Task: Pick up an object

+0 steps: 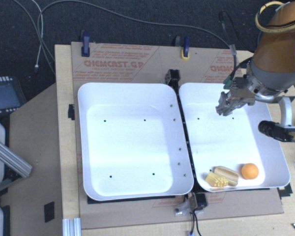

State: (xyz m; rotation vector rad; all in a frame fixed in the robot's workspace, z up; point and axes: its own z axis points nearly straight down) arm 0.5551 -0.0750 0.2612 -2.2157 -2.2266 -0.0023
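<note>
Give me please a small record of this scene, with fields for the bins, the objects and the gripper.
left bin: white, shallow
right bin: white, shallow, holds three objects near its front edge
orange ball: front right part of right bin
tan roll: left of the orange ball, apart from it
yellow corn piece: touching the front side of the tan roll
gripper: over the back part of right bin, away from all three objects

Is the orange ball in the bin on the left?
No, the orange ball lies in the right bin, near its front edge beside a yellow corn-like piece and a tan piece.
</note>
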